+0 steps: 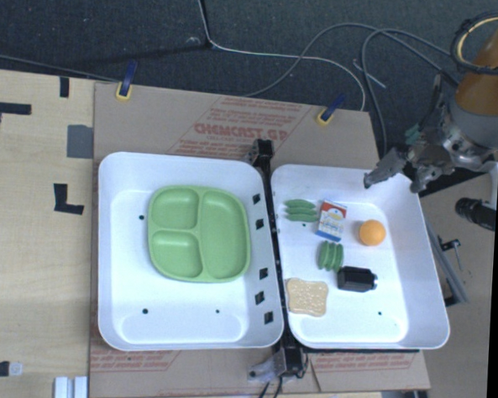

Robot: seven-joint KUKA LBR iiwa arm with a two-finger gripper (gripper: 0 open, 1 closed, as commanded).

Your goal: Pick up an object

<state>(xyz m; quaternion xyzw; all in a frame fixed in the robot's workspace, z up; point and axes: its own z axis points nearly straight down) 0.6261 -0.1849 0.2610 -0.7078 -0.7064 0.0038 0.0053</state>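
The right bin (418,318) holds several small objects: a green pea pod (300,209), a white, red and blue carton (332,220), an orange ball (371,233), a second green pod (330,256), a black block (356,279) and a slice of toast (306,297). My gripper (395,181) hangs over the bin's far right corner, above and behind the orange ball. Its two fingers are spread apart with nothing between them.
A green divided plate (200,234) lies in the left bin (115,253). Black clips join the two bins along the middle seam (265,237). Cables run across the dark floor behind the bench. Both bins rest on a cardboard sheet (237,126).
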